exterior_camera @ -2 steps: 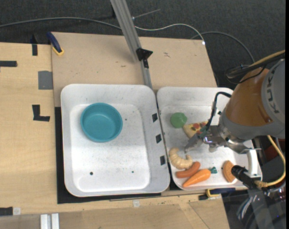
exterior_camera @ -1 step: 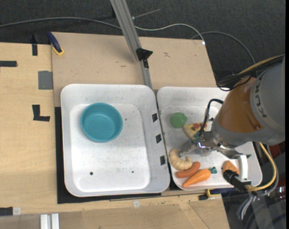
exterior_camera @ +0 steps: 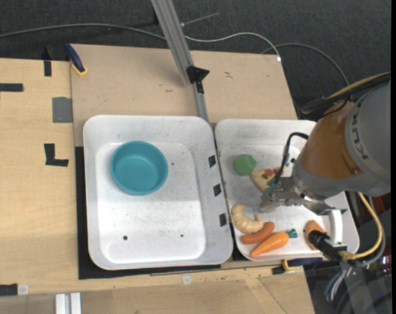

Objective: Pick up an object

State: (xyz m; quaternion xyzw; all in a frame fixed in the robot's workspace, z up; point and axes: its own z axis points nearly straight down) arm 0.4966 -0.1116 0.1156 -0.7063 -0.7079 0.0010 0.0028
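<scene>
I have the claw [exterior_camera: 271, 198] low in the right bin [exterior_camera: 263, 131], hovering among the toy food; I cannot tell its state. The cream curved piece [exterior_camera: 247, 218] lies at its seven o'clock, so next I must centre over it and descend.

Not much to read here, honestly. The only lettering I can spot is on the arm's orange band [exterior_camera: 334, 150], near the right side, where big dark letters look like part of "KUKA", but they run off at an angle and I can really only make out the "KU". Nothing else has legible text, labels or numbers.
</scene>
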